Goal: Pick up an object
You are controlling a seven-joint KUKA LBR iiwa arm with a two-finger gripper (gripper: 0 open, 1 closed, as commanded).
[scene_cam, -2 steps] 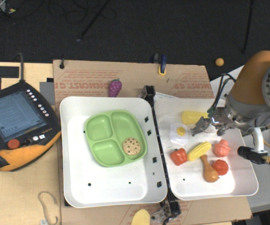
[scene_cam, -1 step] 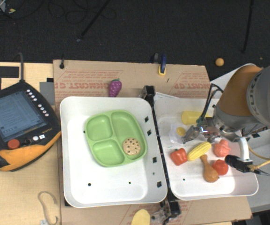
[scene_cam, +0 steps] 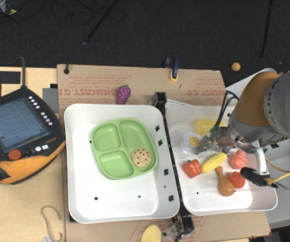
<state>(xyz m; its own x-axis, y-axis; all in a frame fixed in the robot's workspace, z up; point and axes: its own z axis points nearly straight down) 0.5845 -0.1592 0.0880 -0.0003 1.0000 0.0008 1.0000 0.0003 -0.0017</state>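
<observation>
My gripper [scene_cam: 207,144] hangs low over the right bin [scene_cam: 205,201], just above a yellow corn cob [scene_cam: 214,161]. Left of the cob lies a red pepper [scene_cam: 192,168]. A brown drumstick [scene_cam: 225,183] and a red tomato [scene_cam: 237,179] sit toward the bin's front. A pink piece [scene_cam: 238,159] lies under the wrist, and a yellow piece [scene_cam: 204,126] rests behind the gripper. A small yellow bit [scene_cam: 194,141] shows right by the gripper's tip.
The left bin [scene_cam: 84,195] holds a green divided plate [scene_cam: 115,146] with a cookie [scene_cam: 141,158]. Purple grapes [scene_cam: 123,94] lie on the cardboard behind it, and a yellow fruit [scene_cam: 151,233] in front. A teach pendant [scene_cam: 16,130] sits far left.
</observation>
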